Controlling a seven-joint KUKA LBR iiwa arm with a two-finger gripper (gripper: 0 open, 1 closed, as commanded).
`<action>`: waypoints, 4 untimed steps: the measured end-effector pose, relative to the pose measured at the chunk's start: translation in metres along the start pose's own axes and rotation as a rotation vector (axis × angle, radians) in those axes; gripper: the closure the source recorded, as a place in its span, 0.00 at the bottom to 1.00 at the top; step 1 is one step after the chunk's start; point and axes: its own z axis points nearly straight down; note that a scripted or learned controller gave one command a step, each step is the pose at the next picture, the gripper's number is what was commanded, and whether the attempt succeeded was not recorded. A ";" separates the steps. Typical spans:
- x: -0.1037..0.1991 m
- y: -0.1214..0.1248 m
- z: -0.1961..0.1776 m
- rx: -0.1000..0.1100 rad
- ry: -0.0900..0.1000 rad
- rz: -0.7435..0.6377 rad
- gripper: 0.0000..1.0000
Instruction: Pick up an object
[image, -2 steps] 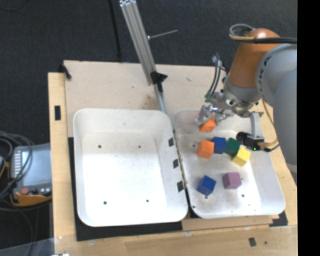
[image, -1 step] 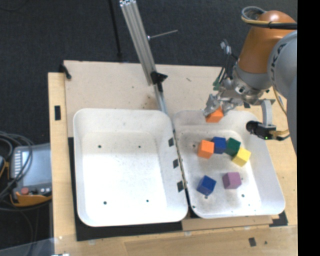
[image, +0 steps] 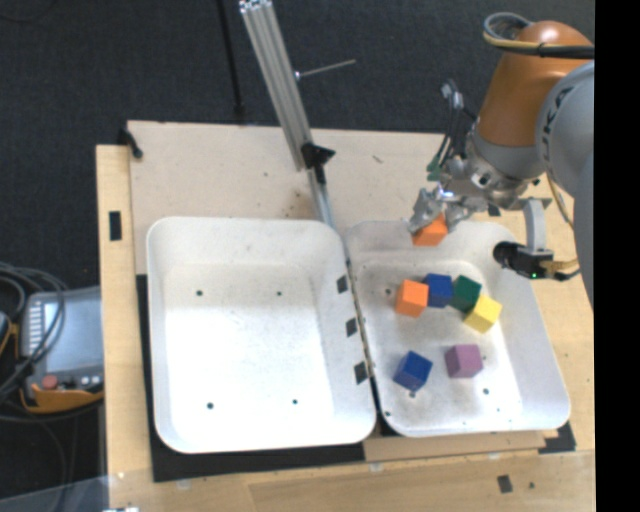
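The gripper is pinching a small orange cube, lifted above the right bin's far edge.

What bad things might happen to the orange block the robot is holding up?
The gripper seems to pinch the orange block only near its top, so it might slip out. It hangs over the right bin's far rim, so a drop could bounce it out onto the bench.

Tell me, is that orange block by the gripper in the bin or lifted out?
Lifted, it seems: the orange block sits between the fingers of the gripper, above the right bin's far rim.
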 end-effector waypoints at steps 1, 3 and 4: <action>0.042 -0.017 0.007 0.004 0.002 -0.002 1.00; 0.140 -0.059 -0.017 0.003 0.004 -0.005 1.00; 0.191 -0.073 -0.002 0.004 0.003 -0.005 1.00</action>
